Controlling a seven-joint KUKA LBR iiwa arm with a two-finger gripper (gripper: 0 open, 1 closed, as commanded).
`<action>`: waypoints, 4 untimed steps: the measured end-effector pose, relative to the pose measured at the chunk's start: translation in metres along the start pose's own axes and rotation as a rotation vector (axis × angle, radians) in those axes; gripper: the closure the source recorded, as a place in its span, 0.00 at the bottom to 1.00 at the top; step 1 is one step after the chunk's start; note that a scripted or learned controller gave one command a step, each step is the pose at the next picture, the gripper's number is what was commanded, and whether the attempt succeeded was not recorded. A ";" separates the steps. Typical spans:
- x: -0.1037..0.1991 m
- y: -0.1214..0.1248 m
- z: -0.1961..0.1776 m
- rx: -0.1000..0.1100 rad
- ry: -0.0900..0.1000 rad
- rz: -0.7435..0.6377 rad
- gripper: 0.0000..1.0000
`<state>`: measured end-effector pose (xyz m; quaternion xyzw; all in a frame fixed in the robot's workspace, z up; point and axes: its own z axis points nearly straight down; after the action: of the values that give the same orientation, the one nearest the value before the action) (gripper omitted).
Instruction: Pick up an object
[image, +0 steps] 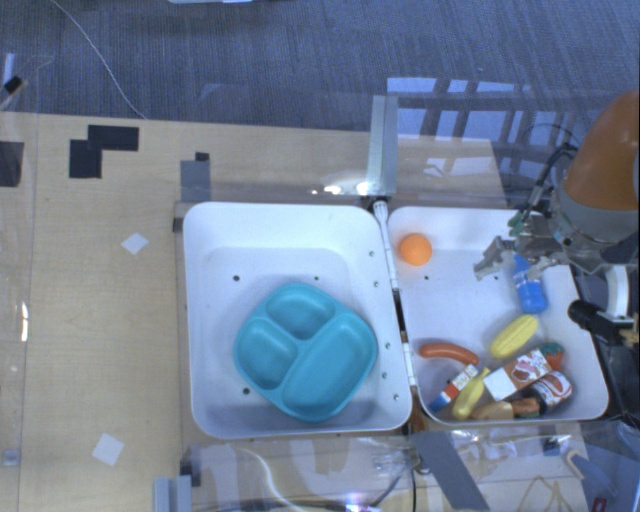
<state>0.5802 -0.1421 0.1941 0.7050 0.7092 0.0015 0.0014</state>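
- We join with the gripper (522, 258) low over the right bin (450, 305), near its far right edge, the arm's orange band (605, 150) leaning in from that side.
- Its two fingers stand spread apart, and between them we see a blue object (531, 293) poking out just below (touching or merely underneath, we cannot say).
- Our read: this is the approach or closing step, nothing lifted yet.
- Next move calls for a square closing on that blue piece, then a straight rise clear of the yellow corn-like toy (513, 335) just beside it.
- Other candidates: an orange ball (414, 249) by the bin's far left corner, a red sausage (449, 352), a heap along the near edge.
- Left bin (230, 240) holds a teal divided plate (305, 349).
- Labels? A packet (532, 374) in the heap carries print, too small to read.
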 end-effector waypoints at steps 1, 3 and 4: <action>-0.031 0.023 0.101 -0.006 0.010 0.047 0.00; -0.040 -0.040 0.103 -0.013 0.004 -0.203 0.00; -0.057 0.037 0.106 -0.005 0.004 -0.281 0.00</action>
<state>0.6175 -0.1992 0.0878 0.5989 0.8008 0.0043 0.0018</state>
